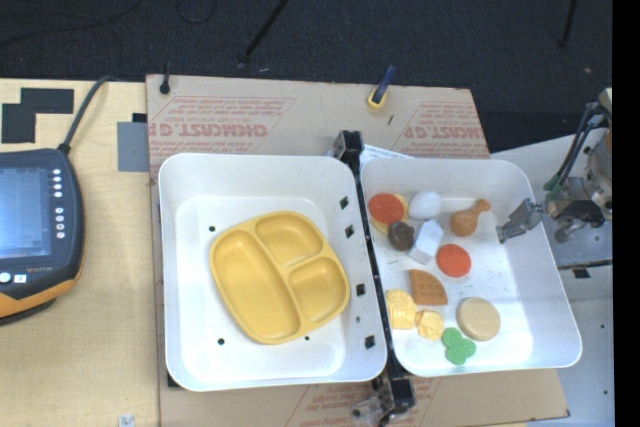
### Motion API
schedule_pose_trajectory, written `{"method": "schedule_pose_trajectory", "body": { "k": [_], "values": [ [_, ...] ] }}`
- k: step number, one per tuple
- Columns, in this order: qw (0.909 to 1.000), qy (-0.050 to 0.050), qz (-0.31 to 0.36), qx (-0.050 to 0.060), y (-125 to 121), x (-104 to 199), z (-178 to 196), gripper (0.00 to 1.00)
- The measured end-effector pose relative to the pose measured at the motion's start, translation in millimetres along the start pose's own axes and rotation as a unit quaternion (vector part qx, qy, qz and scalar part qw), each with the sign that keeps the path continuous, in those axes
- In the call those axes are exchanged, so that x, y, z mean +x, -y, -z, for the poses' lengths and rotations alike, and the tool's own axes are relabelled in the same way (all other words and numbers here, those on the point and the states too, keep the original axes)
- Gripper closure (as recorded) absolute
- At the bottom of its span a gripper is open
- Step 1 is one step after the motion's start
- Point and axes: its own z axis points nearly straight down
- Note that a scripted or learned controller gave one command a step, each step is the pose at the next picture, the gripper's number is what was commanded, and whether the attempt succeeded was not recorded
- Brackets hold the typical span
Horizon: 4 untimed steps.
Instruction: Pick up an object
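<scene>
hand (524, 218): at right bin's (545, 260) right rim, grasping nothing, open or clenched cannot be told | candidate: red disc (454, 261) mid-bin, beside waffle piece (428, 288) | handling: likely light, stiff toy (smooth, may slip) | grip: across its edges

Left bin (190, 185): white, holding a yellow divided tray (278, 275). Right bin (540, 315): white.

Right bin contents:
- orange-red round piece (387, 208)
- white egg shape (425, 205)
- tan-brown drumstick (466, 216)
- dark brown lump (402, 236)
- red disc (454, 261)
- brown waffle-patterned piece (428, 288)
- pale yellow pieces (401, 308)
- cream disc (479, 319)
- green piece (458, 347)

Cardboard (300, 120) under the bins: tan with red lettering.
</scene>
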Motion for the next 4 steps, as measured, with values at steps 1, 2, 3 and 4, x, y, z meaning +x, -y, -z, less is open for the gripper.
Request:
{"method": "schedule_pose_trajectory", "body": {
  "k": [1,2,3,4],
  "values": [
    [1.0,-0.001,0.001,0.003,9.0,2.1,-60.4,0.0],
    [1.0,-0.001,0.001,0.002,9.3,-0.9,-110.6,0.0],
    [1.0,0.0,0.001,0.0,9.0,1.4,-160.6,0.0],
    [1.0,0.0,-0.002,0.0,8.6,-0.9,-148.8,1.0]
  ]
}}
